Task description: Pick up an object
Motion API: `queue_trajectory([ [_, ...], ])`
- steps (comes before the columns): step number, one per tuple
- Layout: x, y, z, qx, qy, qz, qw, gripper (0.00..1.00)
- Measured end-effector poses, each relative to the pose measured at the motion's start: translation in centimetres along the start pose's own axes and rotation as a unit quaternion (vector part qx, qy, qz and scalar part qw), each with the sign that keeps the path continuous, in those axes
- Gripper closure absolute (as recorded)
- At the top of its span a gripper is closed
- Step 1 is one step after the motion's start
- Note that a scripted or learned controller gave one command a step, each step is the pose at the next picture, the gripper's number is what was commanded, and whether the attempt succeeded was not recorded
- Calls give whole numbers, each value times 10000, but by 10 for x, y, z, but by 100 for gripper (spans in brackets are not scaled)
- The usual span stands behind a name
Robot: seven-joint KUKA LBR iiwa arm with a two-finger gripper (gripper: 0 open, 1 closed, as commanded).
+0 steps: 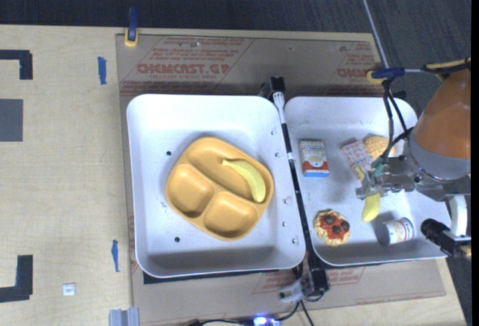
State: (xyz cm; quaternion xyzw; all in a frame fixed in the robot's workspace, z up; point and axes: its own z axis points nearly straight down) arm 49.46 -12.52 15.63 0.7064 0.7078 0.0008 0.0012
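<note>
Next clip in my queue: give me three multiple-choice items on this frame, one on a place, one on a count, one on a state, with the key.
1. Where does the banana lie?
A. In the yellow tray in the left bin
B. On the bench
C. In the right bin

2. How many compartments does the yellow tray have?
A. One
B. Three
C. Five

3. How does the small jar rest?
A. Upright
B. On its side
C. Stacked on the carton

Key: 1 A, the banana sits in the tray's upper compartment. 2 B, two ridges split it three ways. 3 B, the jar's length runs along the bin floor.
</note>
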Motion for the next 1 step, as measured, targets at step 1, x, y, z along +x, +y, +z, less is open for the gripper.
queue_trajectory([
  [1,88,-14,-29,9,7,-1,10000,100],
])
